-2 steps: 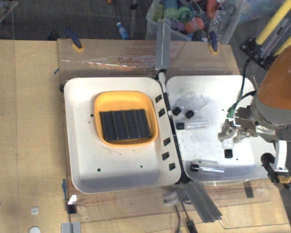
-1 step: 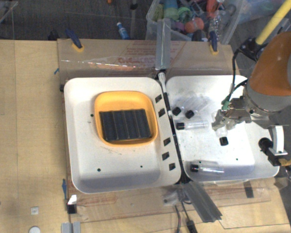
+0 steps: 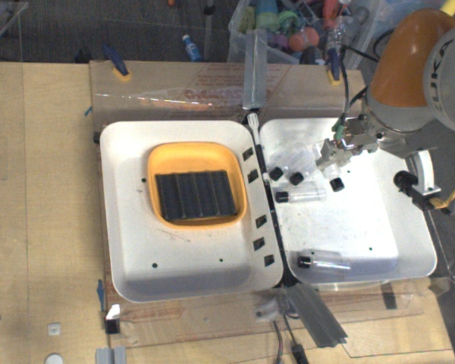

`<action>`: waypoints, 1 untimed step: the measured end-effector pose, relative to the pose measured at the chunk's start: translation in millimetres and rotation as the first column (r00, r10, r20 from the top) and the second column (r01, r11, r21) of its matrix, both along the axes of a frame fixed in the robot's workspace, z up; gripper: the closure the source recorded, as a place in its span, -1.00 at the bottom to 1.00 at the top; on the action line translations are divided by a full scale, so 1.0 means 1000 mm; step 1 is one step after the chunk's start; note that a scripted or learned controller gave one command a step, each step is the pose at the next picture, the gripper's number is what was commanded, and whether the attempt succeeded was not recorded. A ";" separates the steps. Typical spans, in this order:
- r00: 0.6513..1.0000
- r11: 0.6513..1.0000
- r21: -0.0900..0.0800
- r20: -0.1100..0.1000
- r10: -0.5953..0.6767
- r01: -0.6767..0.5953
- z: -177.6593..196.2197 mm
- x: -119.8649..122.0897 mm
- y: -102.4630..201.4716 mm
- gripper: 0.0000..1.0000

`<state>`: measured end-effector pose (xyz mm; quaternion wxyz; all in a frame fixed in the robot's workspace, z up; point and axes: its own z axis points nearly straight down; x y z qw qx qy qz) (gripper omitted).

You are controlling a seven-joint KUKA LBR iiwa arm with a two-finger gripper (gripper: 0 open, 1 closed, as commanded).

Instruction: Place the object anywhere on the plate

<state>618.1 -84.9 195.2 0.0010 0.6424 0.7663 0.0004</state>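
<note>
Two white bins sit side by side on the desk (image 3: 38,203). The left bin (image 3: 129,271) holds a yellow plate (image 3: 193,154) carrying a dark ribbed block (image 3: 196,196). In the right bin (image 3: 379,233), several clear tubes with black caps (image 3: 299,196) lie scattered right of the plate, apart from it. The tool (image 3: 332,152) hangs over the right bin's upper part; its grip state cannot be told.
</note>
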 end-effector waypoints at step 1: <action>0.982 0.982 -0.001 0.002 0.191 -0.191 -0.010 0.044 0.022 1.00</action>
